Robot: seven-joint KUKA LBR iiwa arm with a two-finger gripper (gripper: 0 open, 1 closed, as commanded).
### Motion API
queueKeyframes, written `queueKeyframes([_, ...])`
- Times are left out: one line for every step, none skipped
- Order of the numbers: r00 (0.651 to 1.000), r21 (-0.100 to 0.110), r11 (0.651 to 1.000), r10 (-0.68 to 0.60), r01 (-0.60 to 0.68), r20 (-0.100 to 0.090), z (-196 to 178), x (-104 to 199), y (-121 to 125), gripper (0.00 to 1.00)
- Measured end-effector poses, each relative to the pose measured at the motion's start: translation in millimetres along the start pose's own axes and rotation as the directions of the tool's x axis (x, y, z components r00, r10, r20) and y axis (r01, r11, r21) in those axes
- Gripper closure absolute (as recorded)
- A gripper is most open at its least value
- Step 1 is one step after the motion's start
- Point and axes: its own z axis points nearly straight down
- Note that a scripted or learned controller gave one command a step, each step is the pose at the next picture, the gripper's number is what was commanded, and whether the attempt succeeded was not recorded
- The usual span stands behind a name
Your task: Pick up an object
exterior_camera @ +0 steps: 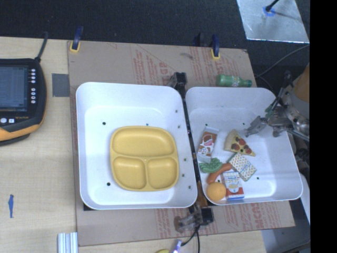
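The gripper (251, 129) comes in from the right side and hangs over the right bin (274, 188), in its upper right part. Its two fingers are spread open and nothing is between them. The finger tips point to the left, toward the pizza slice toy (238, 143), which lies just beside them, but I cannot tell if they touch it.

All the small things lie in the right bin. A small carton (207, 144) with a red picture lies left of the pizza slice. Below the slice there is a patterned packet (243, 166). A green leafy toy (210, 166) and a carrot (221, 172) lie near the middle wall. At the bottom, an orange ball (216, 192) touches a small box (233, 185).

The left bin (95, 109) holds a yellow divided tray (144, 157). A green bottle (234, 80) lies on the bench behind the right bin.
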Motion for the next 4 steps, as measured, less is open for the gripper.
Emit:
queueKeyframes([1.000, 0.003, 1.000, -0.004, 0.004, -0.001, 52.1, 52.6, -12.7, 0.00])
queueKeyframes([1.000, 0.000, 1.000, -0.007, 0.007, 0.001, 39.6, 51.2, -11.2, 1.00])
queueKeyframes([1.000, 0.000, 1.000, -0.007, 0.007, 0.001, 39.7, 51.2, -11.2, 0.00])
queueKeyframes([1.000, 0.001, 1.000, -0.009, 0.009, 0.002, 29.5, 50.4, -11.2, 1.00])
